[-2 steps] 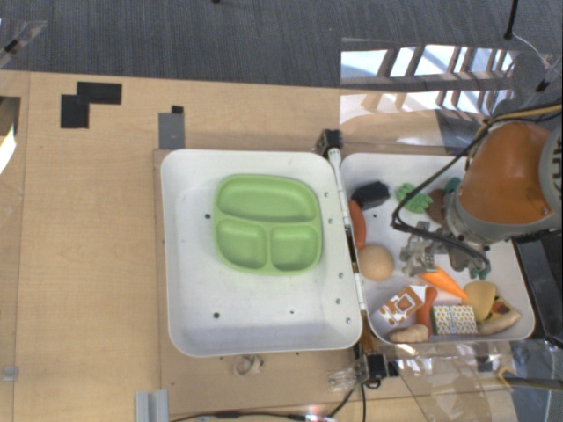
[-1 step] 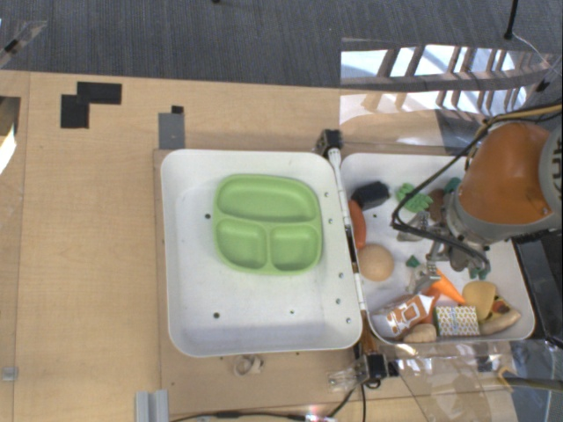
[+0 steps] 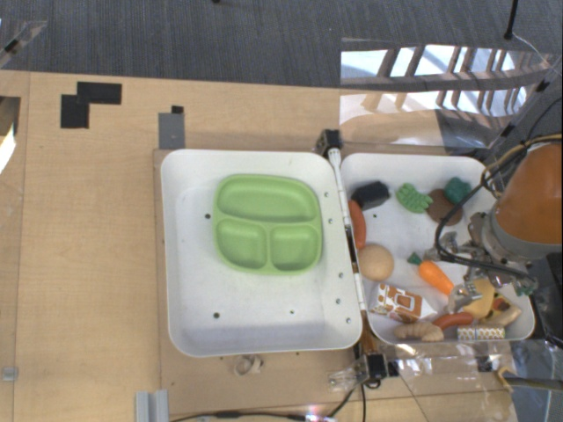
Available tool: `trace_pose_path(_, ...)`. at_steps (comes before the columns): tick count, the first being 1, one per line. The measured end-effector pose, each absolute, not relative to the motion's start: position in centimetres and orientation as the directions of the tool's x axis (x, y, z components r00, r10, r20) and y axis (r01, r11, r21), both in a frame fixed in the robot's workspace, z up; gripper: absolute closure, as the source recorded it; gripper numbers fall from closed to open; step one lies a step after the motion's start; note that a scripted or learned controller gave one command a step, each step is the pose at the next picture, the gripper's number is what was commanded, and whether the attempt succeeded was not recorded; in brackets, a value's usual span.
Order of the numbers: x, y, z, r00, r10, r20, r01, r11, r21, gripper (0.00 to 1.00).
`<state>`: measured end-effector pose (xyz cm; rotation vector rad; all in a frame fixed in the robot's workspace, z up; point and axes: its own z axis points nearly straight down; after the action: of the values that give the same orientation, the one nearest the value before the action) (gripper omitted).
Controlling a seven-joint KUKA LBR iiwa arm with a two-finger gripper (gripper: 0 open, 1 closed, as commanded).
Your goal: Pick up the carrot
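sitting in right bin (image 3: 440, 167): carrot (image 3: 435, 275). hovering just right of it: gripper (image 3: 471, 290). finger state unreadable.

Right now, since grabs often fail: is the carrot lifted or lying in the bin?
Lying in the right bin. The carrot rests on its floor, with the gripper just beside it.

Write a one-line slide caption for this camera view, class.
KUKA arm's gripper poised beside the carrot in the cluttered right bin; green divided plate waits in the left bin.
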<state>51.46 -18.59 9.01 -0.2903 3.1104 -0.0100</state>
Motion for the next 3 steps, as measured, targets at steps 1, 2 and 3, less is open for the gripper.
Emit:
trace_pose_path(1, 50.2, -12.7, 9.1, -0.911, -0.412, -0.017, -0.412, 0.911, -0.012, 0.00)
trace_pose_path(2, 50.8, -12.6, 10.4, -0.909, -0.416, -0.030, -0.416, 0.909, -0.020, 1.00)
trace_pose_path(3, 50.7, -12.6, 10.4, -0.909, -0.416, -0.029, -0.416, 0.909, -0.019, 0.00)
